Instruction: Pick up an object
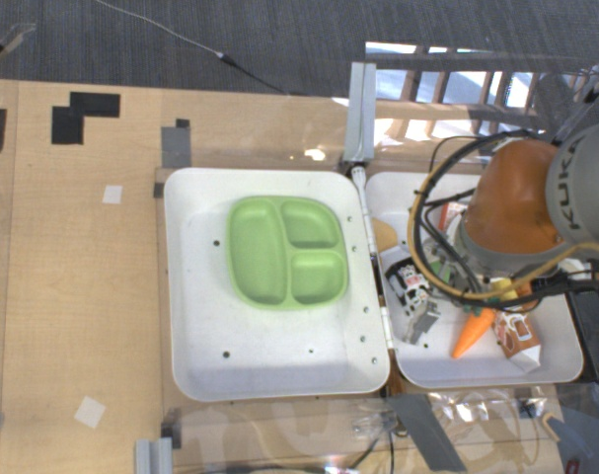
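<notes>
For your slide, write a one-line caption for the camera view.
KUKA arm's gripper down in right bin near carrot; green plate in left bin.

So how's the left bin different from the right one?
The left bin holds a green divided plate lying flat; the right bin holds small items, among them an orange carrot and a brown carton. The left bin lies open to view; the arm hangs over the right bin. Both are shallow and white.
</notes>
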Tool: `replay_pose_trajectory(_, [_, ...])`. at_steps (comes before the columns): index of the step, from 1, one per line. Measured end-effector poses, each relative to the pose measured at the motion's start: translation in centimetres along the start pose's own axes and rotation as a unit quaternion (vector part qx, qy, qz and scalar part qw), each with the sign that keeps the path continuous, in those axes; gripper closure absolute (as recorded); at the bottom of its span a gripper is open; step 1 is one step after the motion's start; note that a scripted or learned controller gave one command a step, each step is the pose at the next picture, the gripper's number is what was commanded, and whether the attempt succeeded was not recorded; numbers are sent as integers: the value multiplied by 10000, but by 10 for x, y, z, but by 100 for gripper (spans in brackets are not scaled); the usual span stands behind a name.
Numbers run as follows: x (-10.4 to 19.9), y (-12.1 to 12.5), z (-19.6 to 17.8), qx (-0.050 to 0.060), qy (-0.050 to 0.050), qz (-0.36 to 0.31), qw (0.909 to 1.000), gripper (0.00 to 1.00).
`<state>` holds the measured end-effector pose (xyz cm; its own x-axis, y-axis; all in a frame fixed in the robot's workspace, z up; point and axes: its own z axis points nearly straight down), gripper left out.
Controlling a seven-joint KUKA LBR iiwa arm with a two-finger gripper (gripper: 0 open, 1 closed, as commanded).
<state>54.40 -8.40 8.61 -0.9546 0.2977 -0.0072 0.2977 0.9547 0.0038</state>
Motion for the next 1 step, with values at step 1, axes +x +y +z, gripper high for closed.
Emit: replay_pose_trajectory(1, [3,-7,0,0,0,125,9999,0])
